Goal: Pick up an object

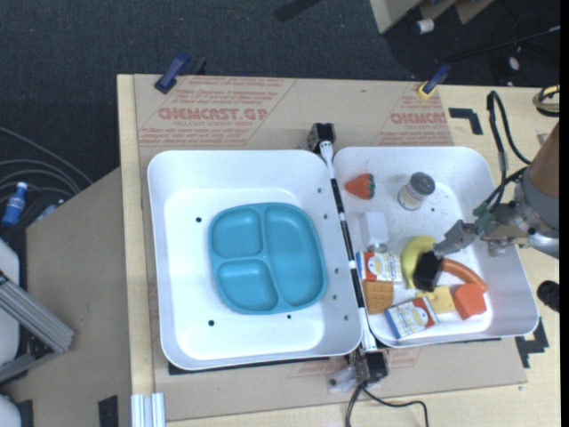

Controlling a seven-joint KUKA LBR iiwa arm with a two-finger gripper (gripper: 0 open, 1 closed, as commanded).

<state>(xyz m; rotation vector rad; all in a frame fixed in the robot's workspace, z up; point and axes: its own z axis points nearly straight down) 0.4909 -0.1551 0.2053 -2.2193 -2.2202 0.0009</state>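
The right bin holds a pile of toy food. A yellow banana-like piece lies near its middle. Beside it are an orange carrot, an orange block and a small yellow cheese piece. A small carton, a waffle piece and a red-and-white packet lie along the bin's front left. A strawberry and a small glass jar sit toward the back. My gripper is low over the pile, its dark tip against the yellow piece's right side and the carrot's left end.
The left bin holds a blue divided plate. The arm reaches in over the right bin's right rim, with black cables behind it. Clamps sit at the seam between the bins, at the back and the front.
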